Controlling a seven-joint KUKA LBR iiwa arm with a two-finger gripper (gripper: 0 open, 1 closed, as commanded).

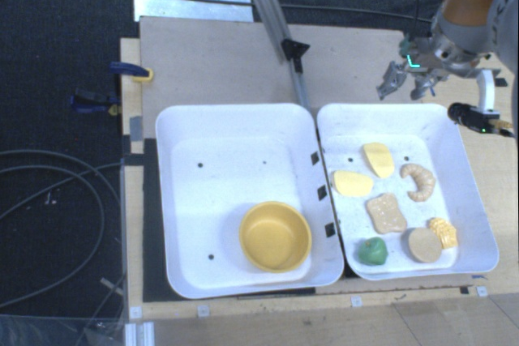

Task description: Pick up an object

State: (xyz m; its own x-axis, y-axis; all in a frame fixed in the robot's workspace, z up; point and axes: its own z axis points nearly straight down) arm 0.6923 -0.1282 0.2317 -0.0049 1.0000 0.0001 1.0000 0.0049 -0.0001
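My gripper [408,85] hangs above the far edge of the right bin [474,198], fingers spread apart with nothing between them. In that bin lie two yellow cheese-like wedges [378,159] [352,184], a tan croissant [419,181], a toast slice [385,213], a green pepper [373,250], a round tan biscuit [422,245] and a small corn cob [443,232]. All of them sit well in front of the gripper, nearer the camera.
The left bin [211,142] holds a yellow bowl [275,235] near its front right. A slanted metal pole [268,0] crosses the bench behind the bins. Clamps [130,70] sit at the bench's left edge, cables on the floor.
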